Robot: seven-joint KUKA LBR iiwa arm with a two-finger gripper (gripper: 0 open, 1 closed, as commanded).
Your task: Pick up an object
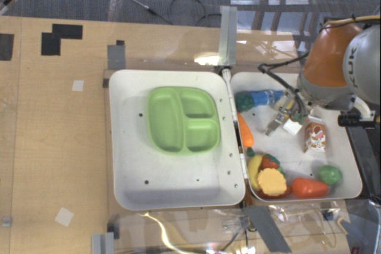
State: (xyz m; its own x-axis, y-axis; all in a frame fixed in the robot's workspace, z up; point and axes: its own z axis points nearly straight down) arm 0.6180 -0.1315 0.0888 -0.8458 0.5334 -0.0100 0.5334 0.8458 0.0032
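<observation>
- Taking the gripper [280,119] as the landmark, in the upper half of the right bin [351,187]: whether it is released or clenched I cannot tell, and nothing shows within it.
- Nearest to it is the small white packet [315,137], just beside it on the side toward the arm, lying flat with its long axis running up and down the view; it bears a red and brown print, too small to read.
- Next nearest is the blue bottle [259,98], on its side just beyond the gripper toward the green tray [182,119], long axis across the view.
- Farther off, along the near wall: a yellow corn piece [272,181], a red-orange pepper [309,188], a green ball [329,174].
- My judgement: the packet or bottle is the likeliest pick.
</observation>
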